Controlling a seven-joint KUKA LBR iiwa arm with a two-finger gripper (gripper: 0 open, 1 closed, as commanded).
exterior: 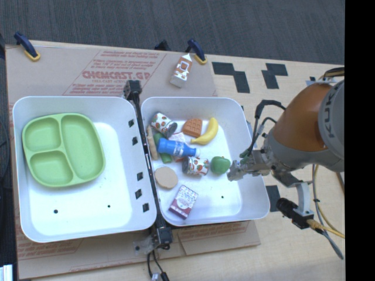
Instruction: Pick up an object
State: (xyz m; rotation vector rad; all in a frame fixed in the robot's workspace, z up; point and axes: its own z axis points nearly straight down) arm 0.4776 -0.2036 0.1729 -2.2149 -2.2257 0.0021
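Two shallow white bins are shown side by side on the bench. The left bin (35, 215) holds a green divided plate (63, 150). The right bin (234, 107) holds the candidate objects, clustered toward its upper left: a banana (207, 132), a waffle-like orange piece (193, 127), a blue bottle (176, 148), a green round fruit (220, 164), a small printed can (196, 166), a tan disc (166, 178) and a pink-and-white carton (183, 201) lying nearer the front wall. A small juice carton (182, 70) is seen outside the bins, on the cardboard sheet (111, 75) behind them.

The arm is seen reaching in from the right, with the gripper (239, 171) low over the right side of the right bin, just beside the green round fruit (whether it touches the fruit cannot be told). The spread of the jaws cannot be told at this angle, and nothing is seen held between them.

The task is judged to be at the approach stage: no object has been lifted, and all are seen resting on the bin floor. The closing on an object and the lift are left to be done; the green round fruit is judged the likeliest target, being nearest.
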